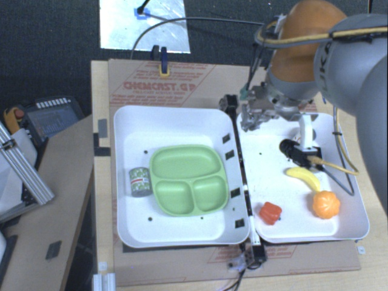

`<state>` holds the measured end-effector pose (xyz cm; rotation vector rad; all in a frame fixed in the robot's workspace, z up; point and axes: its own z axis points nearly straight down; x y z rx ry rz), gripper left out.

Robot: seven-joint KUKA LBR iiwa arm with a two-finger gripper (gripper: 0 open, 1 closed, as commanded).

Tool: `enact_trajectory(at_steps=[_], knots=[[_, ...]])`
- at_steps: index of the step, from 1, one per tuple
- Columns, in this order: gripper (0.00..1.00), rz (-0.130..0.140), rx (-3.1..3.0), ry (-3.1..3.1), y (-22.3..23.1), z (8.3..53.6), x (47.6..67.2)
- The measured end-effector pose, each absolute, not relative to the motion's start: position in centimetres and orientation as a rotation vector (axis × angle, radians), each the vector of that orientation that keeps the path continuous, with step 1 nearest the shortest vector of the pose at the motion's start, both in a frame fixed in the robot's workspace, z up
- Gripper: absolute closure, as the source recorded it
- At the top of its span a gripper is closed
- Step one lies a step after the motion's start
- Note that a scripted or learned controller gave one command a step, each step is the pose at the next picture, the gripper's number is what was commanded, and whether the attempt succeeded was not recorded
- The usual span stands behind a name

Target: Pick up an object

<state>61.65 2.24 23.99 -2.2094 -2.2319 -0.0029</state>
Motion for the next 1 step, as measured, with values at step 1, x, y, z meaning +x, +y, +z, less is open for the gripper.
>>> enact_trajectory(at_steps=[1], knots=[[1.0, -0.002, -2.212, -2.23, 7.31, 22.41, 62.0]])
